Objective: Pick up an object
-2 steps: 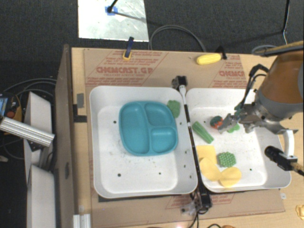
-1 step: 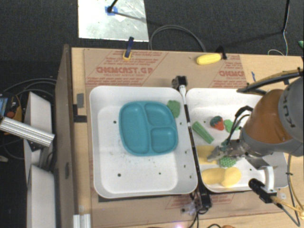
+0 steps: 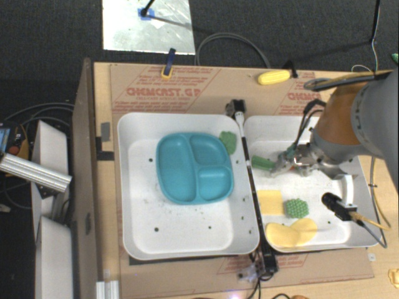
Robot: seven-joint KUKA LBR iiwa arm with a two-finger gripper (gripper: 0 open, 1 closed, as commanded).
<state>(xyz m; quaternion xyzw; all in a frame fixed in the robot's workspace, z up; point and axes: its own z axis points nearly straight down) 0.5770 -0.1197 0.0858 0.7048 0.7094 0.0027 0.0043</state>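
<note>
Down in the right bin [image 3: 324, 126], the claw [image 3: 282, 162] touches a slim green piece [image 3: 262, 163]; grip unclear.

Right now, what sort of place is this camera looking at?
Probably a robotics lab bench set up for grasping trials: two shallow white bins of toy-like items such as a blue divided plate, a grey and orange robot arm reaching in, and loose cables on dark floor.
</note>
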